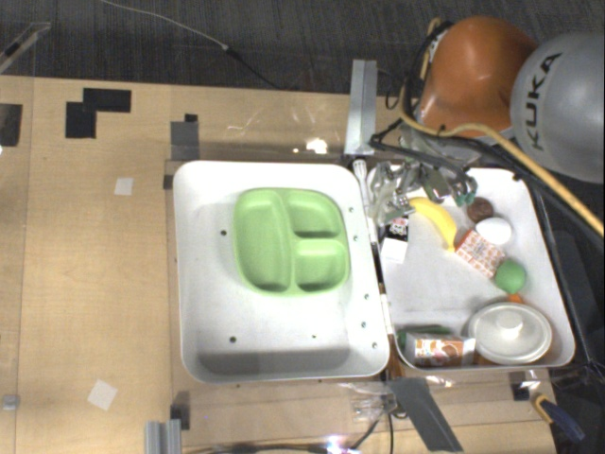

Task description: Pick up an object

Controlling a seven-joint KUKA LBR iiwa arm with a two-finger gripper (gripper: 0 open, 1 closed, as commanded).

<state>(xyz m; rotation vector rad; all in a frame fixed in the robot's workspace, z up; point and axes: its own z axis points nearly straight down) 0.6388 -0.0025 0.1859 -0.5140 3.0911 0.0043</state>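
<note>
The right bin (pixel 421 282) holds a yellow banana (pixel 435 220), a brown round piece (pixel 480 208), a white egg-shaped object (pixel 492 231), a red and white packet (pixel 477 253) and a green ball (pixel 509 275). A white bowl (pixel 510 331) and a can lying on its side (pixel 437 349) sit along its near edge. My gripper (pixel 386 197) hangs low in the bin's far left corner, just left of the banana, above a small dark and white item (pixel 398 227). The view does not show anything held in it.
The left bin (pixel 208 329) contains a green divided plate (pixel 288 239). The arm's orange band (pixel 473 60) and grey body (pixel 562 102) loom over the right bin's far edge, with cables trailing across it. Wooden bench surface lies to the left.
</note>
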